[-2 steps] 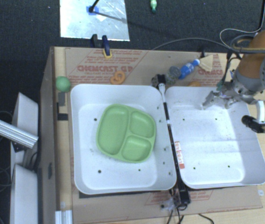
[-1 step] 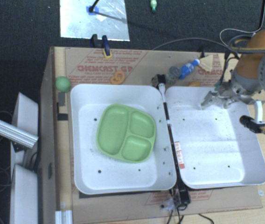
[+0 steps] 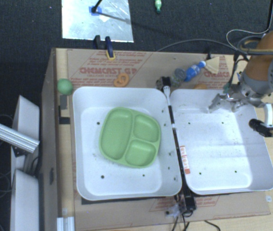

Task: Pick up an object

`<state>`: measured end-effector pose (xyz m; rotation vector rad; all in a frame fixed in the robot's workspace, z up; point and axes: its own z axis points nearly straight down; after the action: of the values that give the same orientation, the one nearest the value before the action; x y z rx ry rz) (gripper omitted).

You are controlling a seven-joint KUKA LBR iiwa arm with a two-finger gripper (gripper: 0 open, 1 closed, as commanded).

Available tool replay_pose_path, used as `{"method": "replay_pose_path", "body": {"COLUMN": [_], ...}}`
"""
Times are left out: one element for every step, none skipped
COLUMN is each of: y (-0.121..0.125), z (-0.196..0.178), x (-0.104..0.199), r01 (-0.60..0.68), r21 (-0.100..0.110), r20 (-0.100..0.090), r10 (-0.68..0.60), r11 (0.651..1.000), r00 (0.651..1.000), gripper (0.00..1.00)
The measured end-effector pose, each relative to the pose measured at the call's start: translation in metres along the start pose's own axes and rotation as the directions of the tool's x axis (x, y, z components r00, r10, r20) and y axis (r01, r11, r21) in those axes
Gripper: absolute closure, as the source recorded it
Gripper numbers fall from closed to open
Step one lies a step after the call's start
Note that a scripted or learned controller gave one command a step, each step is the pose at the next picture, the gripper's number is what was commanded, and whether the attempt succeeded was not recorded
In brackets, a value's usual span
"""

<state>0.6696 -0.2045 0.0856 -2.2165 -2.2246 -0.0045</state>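
Observation:
A light green divided plate (image 3: 129, 137) lies flat in the middle of the left white bin (image 3: 86, 105). My gripper (image 3: 226, 105) hangs over the far right part of the right white bin (image 3: 252, 177), well away from the plate. It stands open, its metal fingers (image 3: 215, 103) spread apart with nothing between them. The grey arm with its orange band (image 3: 269, 49) comes in from the upper right.
Outside the bins, on the brown board behind them, lie a blue bottle (image 3: 193, 71), an orange ring (image 3: 121, 79), a blue clamp (image 3: 109, 47) and a green ball (image 3: 64, 85). A dark divider (image 3: 174, 134) runs between the bins.

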Motion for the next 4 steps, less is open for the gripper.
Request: {"method": "replay_pose_path", "body": {"y": [-0.0003,-0.0002,-0.0004,0.0], "z": [0.0004,0.0001,0.0006,-0.0001], "x": [0.0048,0.0018,0.0098,-0.0001], "r01": [0.0,-0.001,0.0,0.0], "r21": [-0.002,-0.002,-0.002,0.0], "r20": [0.004,0.003,0.004,0.0], "r10": [0.0,0.001,0.0,0.0], "r11": [1.0,1.0,1.0,1.0], "r00": [1.0,1.0,1.0,1.0], "gripper": [0.0,0.0,0.0,0.0]}}
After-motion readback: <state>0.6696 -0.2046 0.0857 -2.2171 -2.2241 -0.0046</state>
